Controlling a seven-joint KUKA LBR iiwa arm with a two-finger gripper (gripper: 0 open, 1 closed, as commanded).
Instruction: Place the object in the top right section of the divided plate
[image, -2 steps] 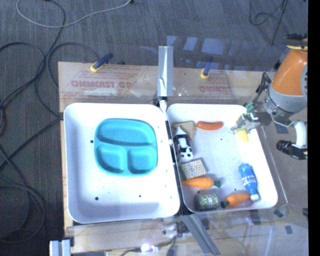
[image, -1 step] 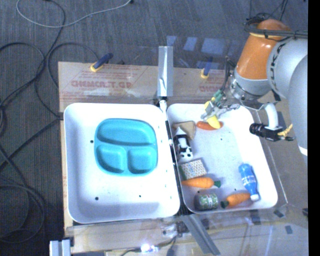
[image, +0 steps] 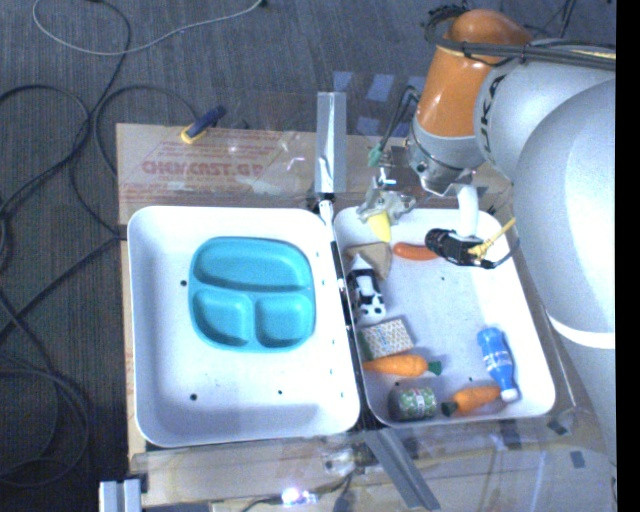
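Divided plate (image: 252, 293) unmarked; cardboard (image: 210, 170) red print, seemingly unreadable.

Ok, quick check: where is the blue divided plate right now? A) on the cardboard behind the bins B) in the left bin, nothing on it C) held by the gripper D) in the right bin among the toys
B: the plate lies flat in the left bin, its three sections bare, while the carrots and other toys sit in the right bin.
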